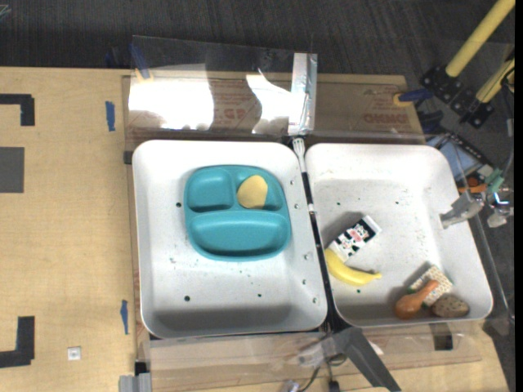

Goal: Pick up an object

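Note:
The right bin (409, 170) holds a small white box with red and black print (355, 237), and a yellow banana (351, 272) lies just in front of it. In that bin's front right corner lie an orange-brown toy food piece (411, 302), a pale patterned piece (433, 282) and a brown cookie-like piece (450, 306). My gripper (459, 212) reaches in at the bin's right rim, a good way right of the box, and is mostly cut off by the view's edge. Nothing visible is held in it.
The left bin (163, 284) bears a teal divided plate (237, 231) with a yellow rounded object (252, 192) in its upper right compartment. A clear plastic sheet (221, 96) stands behind the bins. Yellow bars and cables (482, 31) sit at the upper right.

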Available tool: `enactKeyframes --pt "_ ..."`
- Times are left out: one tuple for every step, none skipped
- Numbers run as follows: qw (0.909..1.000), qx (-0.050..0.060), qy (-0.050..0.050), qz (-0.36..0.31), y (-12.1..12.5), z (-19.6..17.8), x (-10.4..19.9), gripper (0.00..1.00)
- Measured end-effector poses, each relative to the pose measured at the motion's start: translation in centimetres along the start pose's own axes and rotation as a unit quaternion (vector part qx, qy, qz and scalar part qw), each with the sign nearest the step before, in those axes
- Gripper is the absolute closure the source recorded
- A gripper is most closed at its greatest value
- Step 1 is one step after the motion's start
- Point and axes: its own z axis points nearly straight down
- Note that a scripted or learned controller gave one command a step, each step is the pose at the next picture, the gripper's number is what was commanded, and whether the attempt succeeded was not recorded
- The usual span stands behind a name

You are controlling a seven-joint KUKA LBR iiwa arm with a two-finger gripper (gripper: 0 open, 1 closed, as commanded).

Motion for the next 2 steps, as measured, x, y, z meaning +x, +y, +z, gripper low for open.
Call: enactKeyframes --pt "0.9924 0.001 0.001 -0.123 -0.7 16.9 1.0 0.0" --pt "0.9875 -0.005 -0.001 -0.158 6.3 19.4 6.5 0.0"
